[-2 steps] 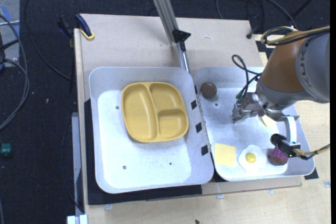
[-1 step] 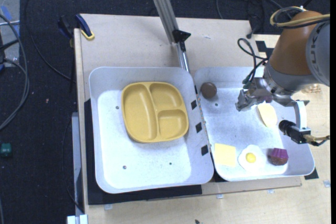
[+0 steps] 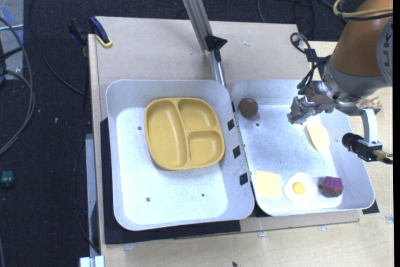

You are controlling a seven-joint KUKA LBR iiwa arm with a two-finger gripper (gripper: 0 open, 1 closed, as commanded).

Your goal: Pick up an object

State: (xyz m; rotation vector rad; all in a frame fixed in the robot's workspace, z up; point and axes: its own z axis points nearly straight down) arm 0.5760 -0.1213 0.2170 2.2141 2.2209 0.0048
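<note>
White bins on tan bench, dark cable-strewn floor around.

- Even, fairly bright overhead light; both white bins come out pale and a little washed out across the middle of the frame.
- Shadows are soft and short: a faint one hugs the yellow tray, another lies under the gripper at right.
- The dark floor across the top and left swallows detail; cables barely stand out.
- Focus is slightly soft throughout, with fine grain.
- No strong glare.
</note>
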